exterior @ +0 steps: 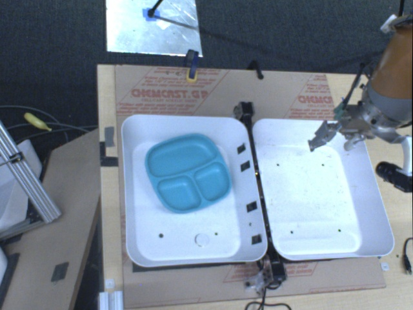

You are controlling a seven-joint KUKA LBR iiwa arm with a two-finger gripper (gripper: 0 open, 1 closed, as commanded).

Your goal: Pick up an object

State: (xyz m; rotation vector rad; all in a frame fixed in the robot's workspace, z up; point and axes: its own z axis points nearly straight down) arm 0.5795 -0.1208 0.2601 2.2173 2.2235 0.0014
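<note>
A blue divided plate [188, 172] lies in the left bin [139, 237] toward its 11 o'clock corner, while the tool [335, 137] hangs with its fingers spread and nothing between them over the 1 o'clock part of the right bin [371, 237]

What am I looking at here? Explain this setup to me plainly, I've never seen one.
This is one camera fixed above a bench, looking down at a slant. The grey robot arm with an orange band reaches in from the right, and its two-finger gripper hangs over the right shallow white bin, with nothing between its fingers. The left shallow white bin holds a light blue plastic plate with three compartments. The arm's job is to pick up an object; that plate lies apart from the gripper, in the other bin.
</note>
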